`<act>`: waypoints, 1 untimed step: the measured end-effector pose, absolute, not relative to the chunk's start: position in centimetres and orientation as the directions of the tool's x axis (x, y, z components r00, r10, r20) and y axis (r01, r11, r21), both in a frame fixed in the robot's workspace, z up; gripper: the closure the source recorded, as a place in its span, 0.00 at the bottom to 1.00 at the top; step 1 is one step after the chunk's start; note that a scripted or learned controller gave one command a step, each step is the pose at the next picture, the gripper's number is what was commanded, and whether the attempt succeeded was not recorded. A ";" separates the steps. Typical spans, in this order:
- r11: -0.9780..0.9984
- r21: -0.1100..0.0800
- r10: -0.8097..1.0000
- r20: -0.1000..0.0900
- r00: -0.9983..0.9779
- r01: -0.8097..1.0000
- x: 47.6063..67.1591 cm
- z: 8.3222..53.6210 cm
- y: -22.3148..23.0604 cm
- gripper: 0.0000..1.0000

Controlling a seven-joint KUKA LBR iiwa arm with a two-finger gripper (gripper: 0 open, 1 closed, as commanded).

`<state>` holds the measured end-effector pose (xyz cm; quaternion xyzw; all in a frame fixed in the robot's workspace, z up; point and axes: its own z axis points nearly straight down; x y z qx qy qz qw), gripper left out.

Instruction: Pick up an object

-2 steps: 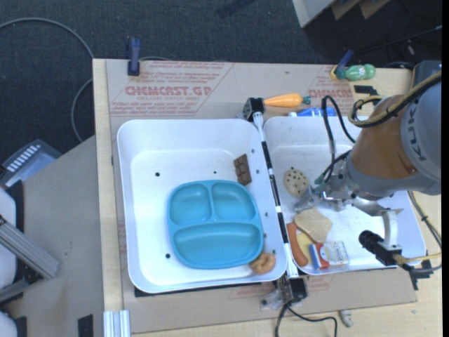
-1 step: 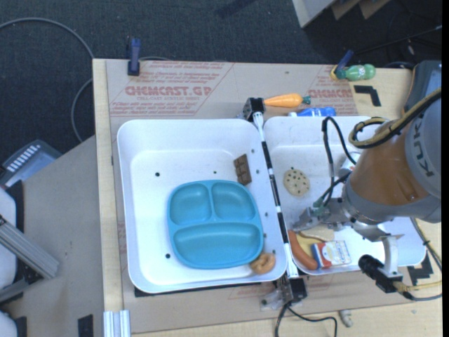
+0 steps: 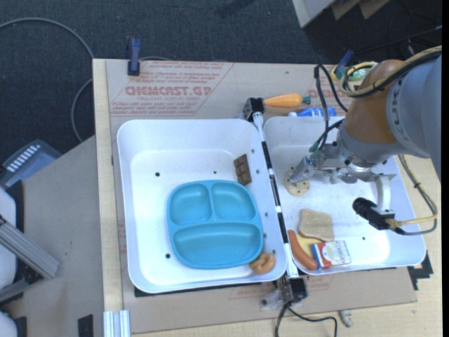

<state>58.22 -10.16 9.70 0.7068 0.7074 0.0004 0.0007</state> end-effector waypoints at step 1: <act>0.001 0.003 1.000 -0.001 -0.001 1.000 58.2 10.7 -10.1 1.00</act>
